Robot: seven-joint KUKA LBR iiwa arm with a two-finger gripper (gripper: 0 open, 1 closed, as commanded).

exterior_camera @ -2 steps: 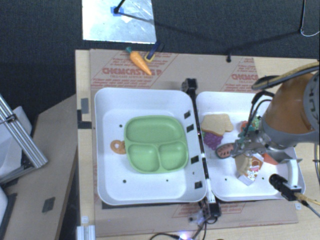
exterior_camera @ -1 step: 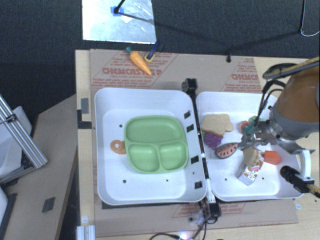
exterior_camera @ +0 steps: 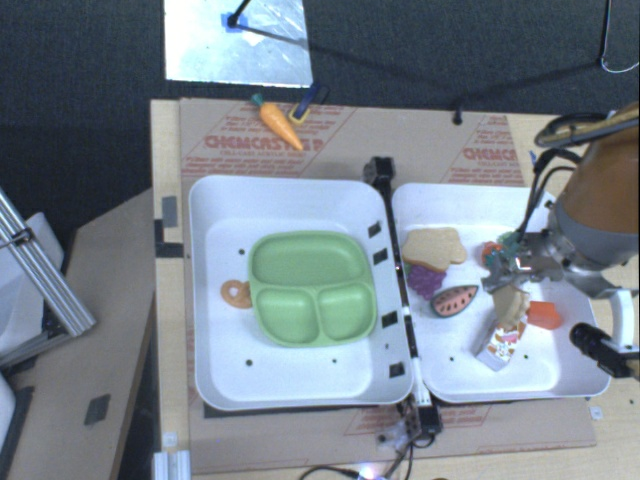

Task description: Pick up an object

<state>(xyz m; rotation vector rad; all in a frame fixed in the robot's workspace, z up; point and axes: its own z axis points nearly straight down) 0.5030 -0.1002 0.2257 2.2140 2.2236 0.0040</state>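
Note:
My gripper (exterior_camera: 512, 271) hangs over the middle of the right bin (exterior_camera: 470, 204), with the arm's grey and orange body (exterior_camera: 600, 203) reaching in from the right. Just below it lies a tan piece (exterior_camera: 511, 307) leaning on a small white carton (exterior_camera: 499, 347). An orange block (exterior_camera: 544, 315) sits to the right of these, and a red and teal toy (exterior_camera: 491, 253) lies left of the gripper. Further left in the same bin are a toast slice (exterior_camera: 433, 247), purple grapes (exterior_camera: 424, 280) and a watermelon slice (exterior_camera: 455, 300).
The left bin (exterior_camera: 215, 218) holds a green divided plate (exterior_camera: 310, 286) and a small orange ring (exterior_camera: 237, 294). A toy carrot (exterior_camera: 280, 125) lies on the cardboard behind the bins, near a foil sheet (exterior_camera: 238, 26). A black clamp (exterior_camera: 380, 171) sits between the bins.

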